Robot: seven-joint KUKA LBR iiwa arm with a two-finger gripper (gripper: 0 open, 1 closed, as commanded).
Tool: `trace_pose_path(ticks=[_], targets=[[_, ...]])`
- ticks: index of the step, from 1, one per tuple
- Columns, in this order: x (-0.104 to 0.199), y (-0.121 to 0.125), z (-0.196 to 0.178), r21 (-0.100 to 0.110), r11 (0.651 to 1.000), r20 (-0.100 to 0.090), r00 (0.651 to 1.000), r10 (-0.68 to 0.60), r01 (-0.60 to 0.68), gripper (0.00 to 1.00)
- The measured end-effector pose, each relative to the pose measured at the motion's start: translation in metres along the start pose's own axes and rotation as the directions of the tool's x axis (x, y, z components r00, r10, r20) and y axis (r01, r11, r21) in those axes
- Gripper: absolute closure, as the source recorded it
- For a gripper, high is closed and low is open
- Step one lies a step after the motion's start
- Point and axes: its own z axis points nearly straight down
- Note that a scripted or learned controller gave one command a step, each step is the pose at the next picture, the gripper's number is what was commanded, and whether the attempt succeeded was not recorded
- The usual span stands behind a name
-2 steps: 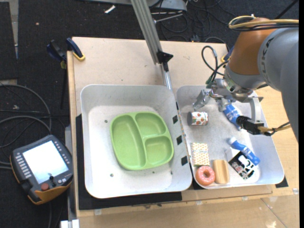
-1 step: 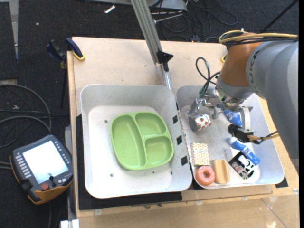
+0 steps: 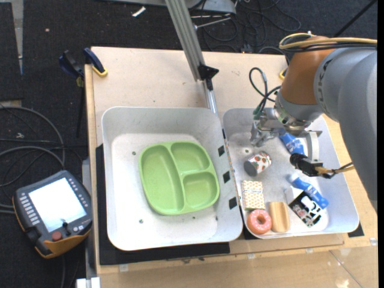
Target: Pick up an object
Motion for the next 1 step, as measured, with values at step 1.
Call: trace_pose_path(ticks=[1], targets=[[-0.0012, 0.0118, -0.0558, -0.006, 1.000, 0.000, 1.000, -0.002, 0.002, 1.00]])
